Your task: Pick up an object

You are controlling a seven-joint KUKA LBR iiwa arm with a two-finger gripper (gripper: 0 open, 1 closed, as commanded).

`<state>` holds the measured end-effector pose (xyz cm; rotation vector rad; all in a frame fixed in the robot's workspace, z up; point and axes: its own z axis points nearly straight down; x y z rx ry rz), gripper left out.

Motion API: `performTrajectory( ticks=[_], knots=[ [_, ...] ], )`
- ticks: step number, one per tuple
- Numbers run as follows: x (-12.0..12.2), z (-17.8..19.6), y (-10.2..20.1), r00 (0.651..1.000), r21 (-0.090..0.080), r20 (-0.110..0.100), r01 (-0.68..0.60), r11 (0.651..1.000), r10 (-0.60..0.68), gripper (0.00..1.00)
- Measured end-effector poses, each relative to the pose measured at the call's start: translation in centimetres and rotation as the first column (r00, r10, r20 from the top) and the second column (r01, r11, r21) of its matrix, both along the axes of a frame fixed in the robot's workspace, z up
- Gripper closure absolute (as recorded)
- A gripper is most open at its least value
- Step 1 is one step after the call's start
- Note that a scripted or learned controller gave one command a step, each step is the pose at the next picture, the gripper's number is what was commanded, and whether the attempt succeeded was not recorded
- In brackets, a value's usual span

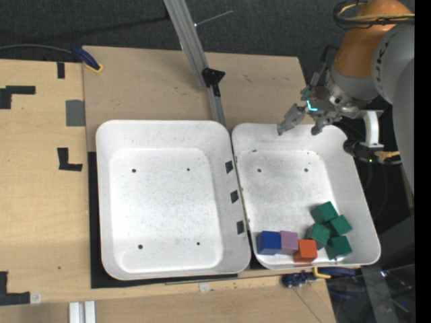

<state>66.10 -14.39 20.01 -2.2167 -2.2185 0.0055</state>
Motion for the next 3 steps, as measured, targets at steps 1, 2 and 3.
performTrajectory(
  ticks=[1,2,3],
  knots=[
    [0.1,0.4,0.0,1.0,-0.003,0.005,-0.001,1.0,0.001,0.0],
    [0.1,-6.0,-0.5,1.0,-0.002,-0.001,0.0,1.0,0.0,0.0],
    [-0.1,-11.2,-0.4,1.0,-0.002,-0.001,-0.001,1.0,0.001,0.0]
  ],
)
